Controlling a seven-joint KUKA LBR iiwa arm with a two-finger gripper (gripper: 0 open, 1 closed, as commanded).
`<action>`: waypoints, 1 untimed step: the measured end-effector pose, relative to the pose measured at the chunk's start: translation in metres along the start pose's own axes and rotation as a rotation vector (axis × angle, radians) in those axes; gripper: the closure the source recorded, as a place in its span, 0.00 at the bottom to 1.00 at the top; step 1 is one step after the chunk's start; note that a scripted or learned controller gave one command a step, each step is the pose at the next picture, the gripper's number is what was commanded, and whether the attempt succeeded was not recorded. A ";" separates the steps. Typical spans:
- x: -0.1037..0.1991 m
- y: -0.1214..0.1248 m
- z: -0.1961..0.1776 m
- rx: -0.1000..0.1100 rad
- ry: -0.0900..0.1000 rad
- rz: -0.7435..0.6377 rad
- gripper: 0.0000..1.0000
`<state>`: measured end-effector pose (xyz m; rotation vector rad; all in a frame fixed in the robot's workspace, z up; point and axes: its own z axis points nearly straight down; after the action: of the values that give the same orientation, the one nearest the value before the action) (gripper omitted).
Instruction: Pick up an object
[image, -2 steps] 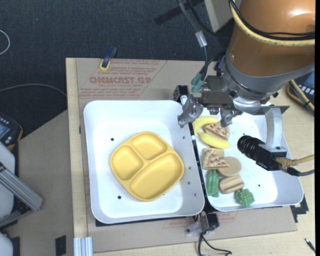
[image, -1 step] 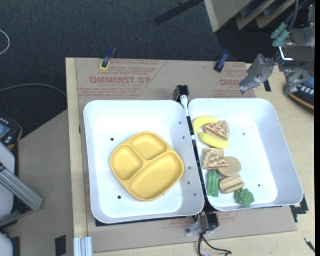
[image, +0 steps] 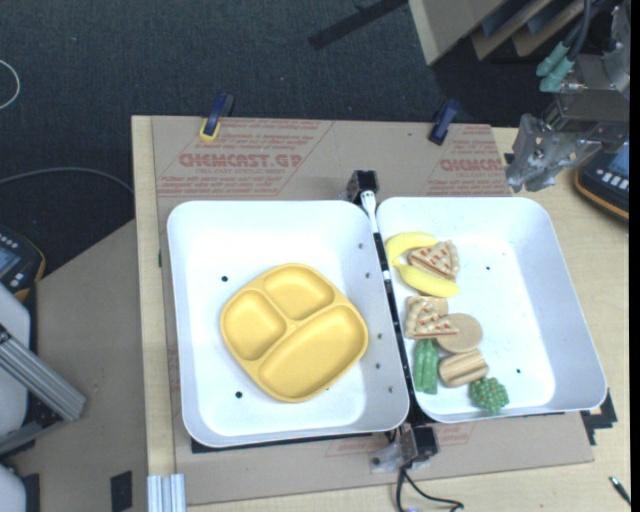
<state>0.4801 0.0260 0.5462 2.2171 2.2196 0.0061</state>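
Yellow divided plate (image: 293, 331), 2 white bins (image: 190, 300) — yellow banana (image: 412, 247), green broccoli (image: 489, 393)

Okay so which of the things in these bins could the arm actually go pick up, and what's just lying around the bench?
For the job:
gripper, above the right bin's far corner
banana
two pizza slices
cookie
hot dog
green pickle
broccoli
yellow divided plate, alone in the left bin

Lying about:
blue clamps at the board's far edge
black clips between the bins
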 end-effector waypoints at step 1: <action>-0.024 -0.002 0.099 0.017 -0.001 0.005 1.00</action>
<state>0.4786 0.0020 0.4475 2.2310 2.2213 -0.0140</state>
